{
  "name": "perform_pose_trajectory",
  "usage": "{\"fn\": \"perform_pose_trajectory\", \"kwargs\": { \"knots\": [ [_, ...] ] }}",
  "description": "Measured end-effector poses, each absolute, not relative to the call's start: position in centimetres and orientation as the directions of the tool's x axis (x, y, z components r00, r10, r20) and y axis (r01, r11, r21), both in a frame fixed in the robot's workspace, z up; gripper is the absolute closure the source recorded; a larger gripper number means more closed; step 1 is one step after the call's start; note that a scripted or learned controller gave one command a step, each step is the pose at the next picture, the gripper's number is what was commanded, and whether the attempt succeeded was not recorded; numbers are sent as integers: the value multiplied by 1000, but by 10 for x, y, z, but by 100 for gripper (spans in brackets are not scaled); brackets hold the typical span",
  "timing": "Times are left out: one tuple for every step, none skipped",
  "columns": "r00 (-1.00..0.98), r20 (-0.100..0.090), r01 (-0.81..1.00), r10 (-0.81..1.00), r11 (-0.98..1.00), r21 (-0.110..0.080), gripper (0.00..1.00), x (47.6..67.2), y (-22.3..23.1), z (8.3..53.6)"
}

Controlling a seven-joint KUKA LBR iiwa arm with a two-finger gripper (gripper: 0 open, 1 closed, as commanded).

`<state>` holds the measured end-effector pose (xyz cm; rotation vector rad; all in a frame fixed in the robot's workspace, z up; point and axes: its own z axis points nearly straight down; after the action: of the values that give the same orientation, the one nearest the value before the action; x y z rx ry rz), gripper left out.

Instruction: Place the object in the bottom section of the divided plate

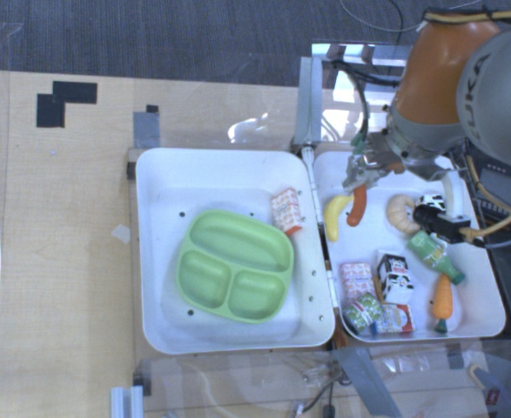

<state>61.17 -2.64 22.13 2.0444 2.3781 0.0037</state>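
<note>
A pale wooden bench (55, 259) carries two shallow white bins. In the right bin (495, 320), near its upper-left corner, the two-finger gripper (359, 181) is closed on a small red sausage-shaped toy (356, 207). Carrying to the light-green divided plastic plate (235, 266) in the left bin (151, 259) is judged next.

Carrot (443, 301), green bottle (434, 256), milk carton (396, 276), banana (332, 217) in the right bin (499, 307).

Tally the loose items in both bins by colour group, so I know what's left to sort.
Yellow: 1, banana
Red or orange: 2, sausage, carrot
Green: 1, bottle
Tan: 1, pastry
Printed packs and cartons: 5, one beside the green plate
Black-and-white toy: 1
Total: 11
</note>
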Motion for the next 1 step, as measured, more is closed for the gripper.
{"fn": "perform_pose_trajectory", "kwargs": {
  "knots": [
    [-316, 0, 949, 949, 316, 5, 100, 628, 61, 186]
  ]
}}
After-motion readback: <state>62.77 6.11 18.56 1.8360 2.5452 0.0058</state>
